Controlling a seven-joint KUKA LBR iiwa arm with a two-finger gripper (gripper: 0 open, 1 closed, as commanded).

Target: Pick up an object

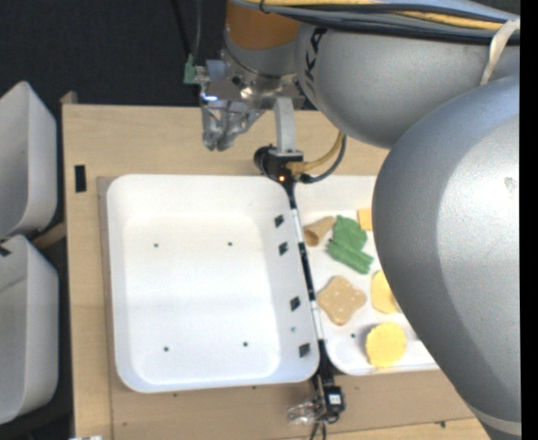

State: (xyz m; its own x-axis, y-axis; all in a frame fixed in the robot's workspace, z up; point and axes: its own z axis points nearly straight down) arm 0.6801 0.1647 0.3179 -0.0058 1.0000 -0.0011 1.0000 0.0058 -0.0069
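- Objects for picking lie in the right bin (342, 367), partly hidden by the arm (452, 200): a green piece (349, 243), a tan toast-shaped slice (340, 300), a round yellow piece (385, 344), a small brown piece (318, 231), and two more yellow bits, one (366, 218) near the green piece and one (382, 292) beside the toast, both cut off by the arm.
- Green piece sits just right of the small brown piece; the toast-shaped slice lies below them, with the round yellow piece nearer the bin's front edge.
- Left bin (122, 246) stands beside the right one, their rims touching along a dark divider.
- Gripper (221, 128) hangs above the bench (90, 136), beyond the far rim of the left bin and well apart from the objects.
- Whether its fingers are apart or together I cannot tell; nothing is seen between them.
- Orange band (255, 16) shows above the wrist at the top of the view.
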